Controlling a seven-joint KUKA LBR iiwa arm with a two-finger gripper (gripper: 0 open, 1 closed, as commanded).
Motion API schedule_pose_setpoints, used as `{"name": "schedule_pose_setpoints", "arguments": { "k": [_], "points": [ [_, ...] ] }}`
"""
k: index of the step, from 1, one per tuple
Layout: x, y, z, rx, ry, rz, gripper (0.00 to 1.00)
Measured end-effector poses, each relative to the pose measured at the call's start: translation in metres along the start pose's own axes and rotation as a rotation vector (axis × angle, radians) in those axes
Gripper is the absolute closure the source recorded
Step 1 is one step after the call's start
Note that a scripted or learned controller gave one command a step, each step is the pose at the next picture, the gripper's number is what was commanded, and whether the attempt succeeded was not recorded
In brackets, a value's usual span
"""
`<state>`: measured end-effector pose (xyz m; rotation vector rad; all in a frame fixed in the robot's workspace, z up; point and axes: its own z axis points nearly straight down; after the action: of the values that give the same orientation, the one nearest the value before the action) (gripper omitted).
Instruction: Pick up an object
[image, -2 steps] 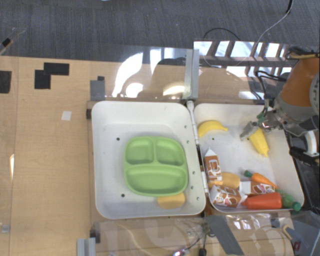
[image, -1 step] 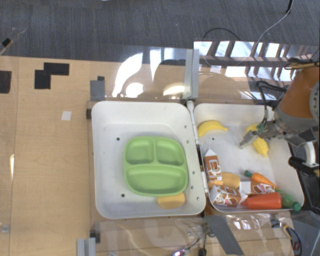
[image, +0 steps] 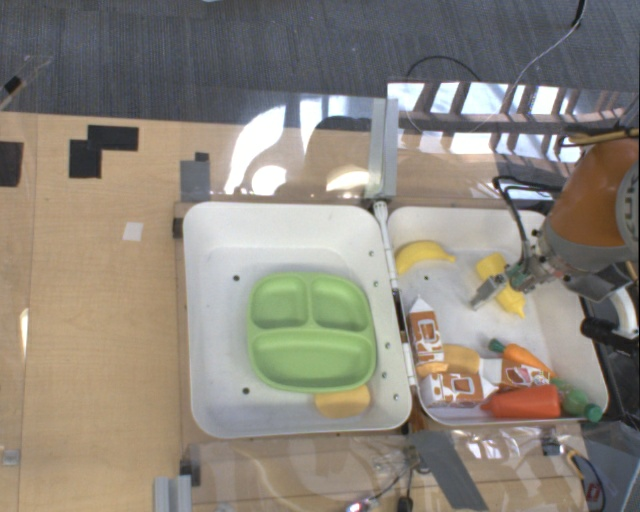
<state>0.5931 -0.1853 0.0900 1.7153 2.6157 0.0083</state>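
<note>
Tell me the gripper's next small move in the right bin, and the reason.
Probably lower a little onto the small yellow piece. The gripper sits right at that piece in the right bin, and nothing shows between its fingers yet.

The arm (image: 600, 205) is reaching in from the right, its orange band showing above a grey wrist. The wrist is angling down and to the left. The gripper (image: 498, 287) is hanging low at its end, its two fingers (image: 487, 290) pointing down-left and standing slightly apart.
</note>
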Motion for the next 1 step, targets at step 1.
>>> {"name": "schedule_pose_setpoints", "arguments": {
  "k": [1],
  "points": [
    [0.0007,0.0034,-0.0114,-0.005,0.001,0.000,1.00]
  ]
}}
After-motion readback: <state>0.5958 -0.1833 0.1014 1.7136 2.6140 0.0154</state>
